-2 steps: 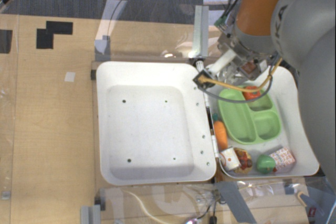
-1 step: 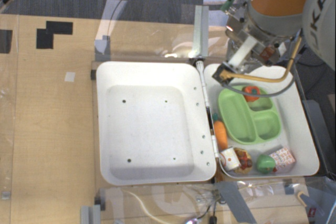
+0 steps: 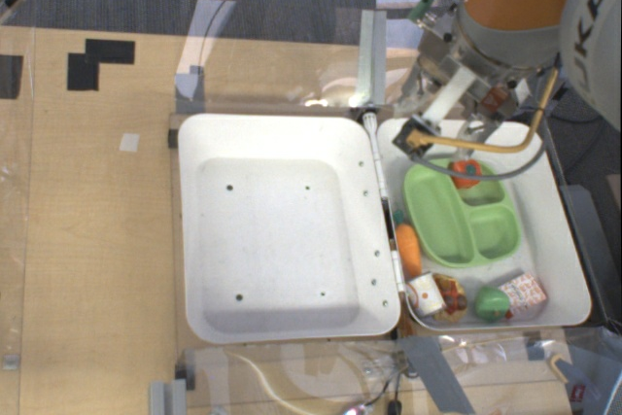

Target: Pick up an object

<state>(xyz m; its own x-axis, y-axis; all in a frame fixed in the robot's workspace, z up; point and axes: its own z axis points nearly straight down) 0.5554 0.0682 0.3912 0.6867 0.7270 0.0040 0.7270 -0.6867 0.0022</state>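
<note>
The right bin (image 3: 573,258) holds a green divided tray (image 3: 452,219). A red and orange object (image 3: 466,172) lies in the tray's far compartment. An orange carrot-like piece (image 3: 409,250) rests against the bin's left wall. Along the front wall sit a small can (image 3: 426,293), a brown snack piece (image 3: 451,291), a green ball (image 3: 492,303) and a red-and-white packet (image 3: 525,292). My gripper (image 3: 483,104) hangs over the far end of the right bin, just beyond the red object, under the grey wrist and orange band.
The left bin (image 3: 282,228) stands beside the right one, with a metal divider (image 3: 381,209) between them. Wooden bench lies to the left. Cables trail behind the bins and along the front edge.
</note>
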